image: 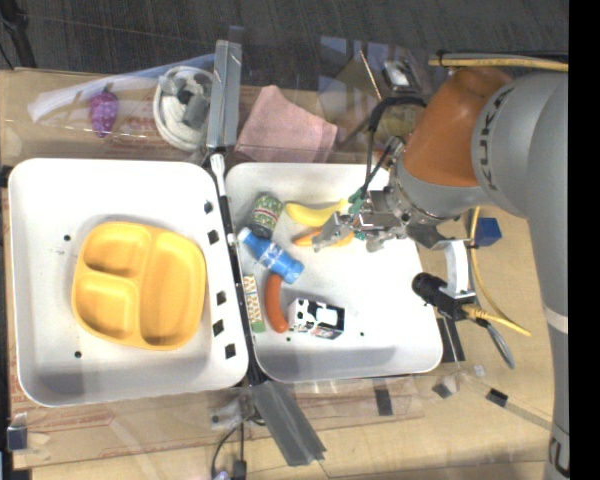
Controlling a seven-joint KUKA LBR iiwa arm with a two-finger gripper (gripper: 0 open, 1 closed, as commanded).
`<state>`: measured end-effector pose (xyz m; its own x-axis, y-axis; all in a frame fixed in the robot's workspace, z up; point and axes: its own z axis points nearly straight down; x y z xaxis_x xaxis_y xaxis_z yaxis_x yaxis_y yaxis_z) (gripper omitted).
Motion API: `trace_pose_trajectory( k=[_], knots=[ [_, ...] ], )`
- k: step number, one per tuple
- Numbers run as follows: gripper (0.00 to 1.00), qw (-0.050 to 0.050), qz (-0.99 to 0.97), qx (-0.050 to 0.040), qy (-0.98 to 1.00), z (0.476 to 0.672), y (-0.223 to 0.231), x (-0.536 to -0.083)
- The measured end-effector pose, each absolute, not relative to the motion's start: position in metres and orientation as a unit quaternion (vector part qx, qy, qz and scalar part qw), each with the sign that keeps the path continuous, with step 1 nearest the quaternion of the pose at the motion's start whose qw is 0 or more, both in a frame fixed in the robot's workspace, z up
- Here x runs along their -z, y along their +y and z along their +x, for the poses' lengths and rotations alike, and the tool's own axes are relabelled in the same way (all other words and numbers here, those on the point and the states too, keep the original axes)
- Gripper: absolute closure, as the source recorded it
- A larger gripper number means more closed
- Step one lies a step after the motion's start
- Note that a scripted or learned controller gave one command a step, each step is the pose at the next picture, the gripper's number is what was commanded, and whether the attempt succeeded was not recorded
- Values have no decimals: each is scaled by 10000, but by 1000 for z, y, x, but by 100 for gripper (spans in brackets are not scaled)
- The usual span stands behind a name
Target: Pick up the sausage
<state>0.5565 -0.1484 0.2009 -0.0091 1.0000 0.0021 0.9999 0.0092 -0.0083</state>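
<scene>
Below-left of the hand (336, 234) lies the sausage (275, 303); whether the hand is apart or together is indiscernible.

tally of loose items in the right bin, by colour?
Yellow: 1, banana
Orange-red: 1, sausage
Blue: 1, bottle
Green: 1, can
Black-and-white: 1, cow-patterned piece
Total: 5, not counting anything hidden under the claw

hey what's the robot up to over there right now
The grey robot arm reaches in over the right bin, its gripper above the banana near the bin's back. The sausage it should pick up lies untouched nearer the front, beside a blue bottle. The left bin holds a yellow tray.
</scene>
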Motion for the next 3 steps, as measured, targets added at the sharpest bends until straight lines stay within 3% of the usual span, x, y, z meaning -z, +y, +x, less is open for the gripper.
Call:
trace_pose_trajectory(
  k=[1,2,3],
  knots=[
    [0,13,-7519,-5,-6593,522,-105,-91],
    [100,27,-7510,-18,-6603,522,-105,-98],
    [100,16,-7833,-13,-6216,527,-94,-222]
  ],
)
